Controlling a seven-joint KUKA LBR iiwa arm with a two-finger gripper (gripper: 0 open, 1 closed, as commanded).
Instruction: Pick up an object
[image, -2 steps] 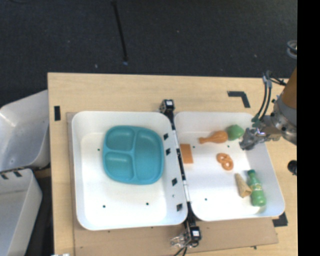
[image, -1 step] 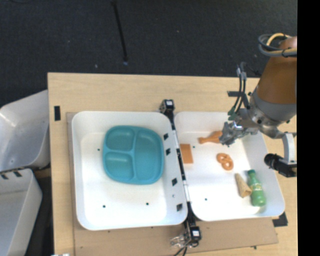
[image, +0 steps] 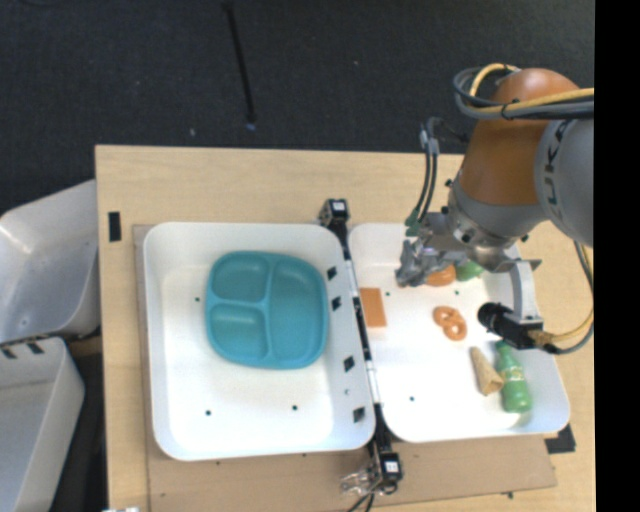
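Observation:
My gripper (image: 418, 266) hangs low over the far part of the right bin (image: 420, 400), under the grey arm with its orange band. Right beside it, touching or nearly so, lies a small orange piece (image: 443, 275) with a green end (image: 470, 268); whether it is held I cannot tell. An orange flat block (image: 373, 308) lies near the bin's left wall. A pretzel-shaped orange ring (image: 450, 322) sits in the middle. A tan cone (image: 487, 370) and a green bottle-like toy (image: 514, 384) lie at the right.
The left bin (image: 180, 410) holds a teal divided plate (image: 267, 307). A black divider with clips (image: 355, 330) runs between the bins. The arm's cables and a black fitting (image: 500, 320) hang over the right bin's right side.

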